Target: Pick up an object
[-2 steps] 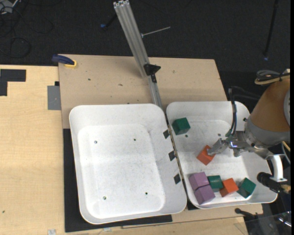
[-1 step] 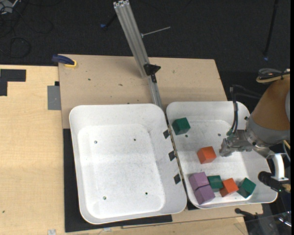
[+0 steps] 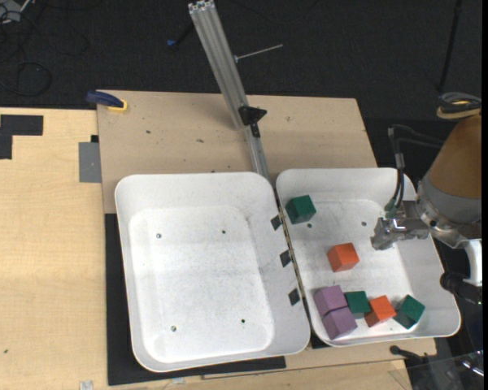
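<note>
Claw (image 3: 385,236), grip state unclear, hangs right of the orange block (image 3: 342,257); green block (image 3: 300,209) well apart.

I see two white bins (image 3: 199,270), the left one finely speckled grey. In the right bin (image 3: 366,187): three green blocks (image 3: 300,209), two orange blocks (image 3: 342,257), and two purple blocks (image 3: 334,311). The bench (image 3: 187,132) is tan; the arm's band (image 3: 458,161) is orange.
</note>
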Robot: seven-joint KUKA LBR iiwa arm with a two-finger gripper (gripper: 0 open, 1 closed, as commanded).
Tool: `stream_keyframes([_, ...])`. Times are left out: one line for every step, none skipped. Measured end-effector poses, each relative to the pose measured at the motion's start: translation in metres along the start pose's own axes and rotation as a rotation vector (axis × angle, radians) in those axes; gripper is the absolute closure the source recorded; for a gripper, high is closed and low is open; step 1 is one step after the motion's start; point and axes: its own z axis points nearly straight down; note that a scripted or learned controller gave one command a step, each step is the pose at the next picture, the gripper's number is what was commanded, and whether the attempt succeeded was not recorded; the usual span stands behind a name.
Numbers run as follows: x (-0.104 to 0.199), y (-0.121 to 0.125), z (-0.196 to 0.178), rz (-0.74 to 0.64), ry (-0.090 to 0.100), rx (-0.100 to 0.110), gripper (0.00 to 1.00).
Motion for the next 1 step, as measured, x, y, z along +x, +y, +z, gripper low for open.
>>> stream_keyframes([-0.0010, 0.0010, -0.0528, 0.000, -0.001, -0.002, 1.00])
